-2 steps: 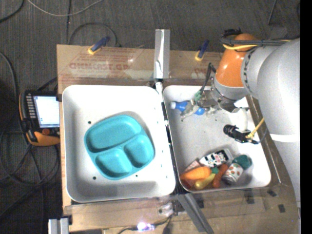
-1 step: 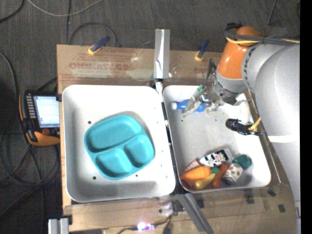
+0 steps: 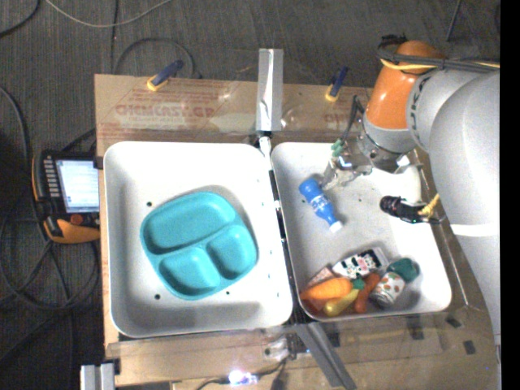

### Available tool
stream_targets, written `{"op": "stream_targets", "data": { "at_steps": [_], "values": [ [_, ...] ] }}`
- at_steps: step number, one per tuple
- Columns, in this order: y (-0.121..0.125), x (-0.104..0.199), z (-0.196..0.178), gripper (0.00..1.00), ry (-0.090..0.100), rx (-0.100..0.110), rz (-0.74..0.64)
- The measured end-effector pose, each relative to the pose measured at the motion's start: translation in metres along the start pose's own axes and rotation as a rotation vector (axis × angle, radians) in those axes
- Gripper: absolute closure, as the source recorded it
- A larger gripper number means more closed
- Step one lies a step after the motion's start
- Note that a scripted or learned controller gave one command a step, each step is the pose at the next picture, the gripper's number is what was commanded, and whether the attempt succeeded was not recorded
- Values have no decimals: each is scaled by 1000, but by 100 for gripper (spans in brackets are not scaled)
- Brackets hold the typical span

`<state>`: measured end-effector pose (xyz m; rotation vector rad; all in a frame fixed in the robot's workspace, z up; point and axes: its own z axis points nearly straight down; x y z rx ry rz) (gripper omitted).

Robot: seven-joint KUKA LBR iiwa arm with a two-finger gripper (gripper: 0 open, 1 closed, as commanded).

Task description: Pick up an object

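Your right bin: blue bottle lying near its upper left; toys heaped in the near corner. Your gripper hovers just beside the bottle's upper end; whether spread or pressed together, you cannot tell. Left bin: teal divided plate.

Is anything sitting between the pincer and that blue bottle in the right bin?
Nothing visible does. The pincer hangs just beside the cap end of the small blue plastic bottle, over bare white bin floor. The pile of toy food lies apart, at the bin's near edge.
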<state>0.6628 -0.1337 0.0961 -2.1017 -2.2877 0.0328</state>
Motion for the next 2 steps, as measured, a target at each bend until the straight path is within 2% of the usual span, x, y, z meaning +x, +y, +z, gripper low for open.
{"op": "stream_targets", "data": {
  "at_steps": [1, 2],
  "values": [
    [4, -13, 5, 100, -7, -49, 129],
    [4, -13, 7, 0, -9, -49, 130]
  ]
}}
